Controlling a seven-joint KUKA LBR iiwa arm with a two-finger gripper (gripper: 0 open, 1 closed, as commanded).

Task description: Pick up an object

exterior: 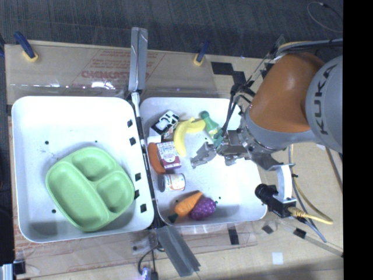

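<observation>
Hovering over the right bin [247, 212], your gripper [201, 154] is sitting just beside the banana [182, 134]; finger state is not discernible to you.

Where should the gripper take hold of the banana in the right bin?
Probably across the banana at its mid-curve, coming straight down: it lies flat and its curved body is narrow there. Its lower end sits close to the small carton, so avoid that end.
</observation>
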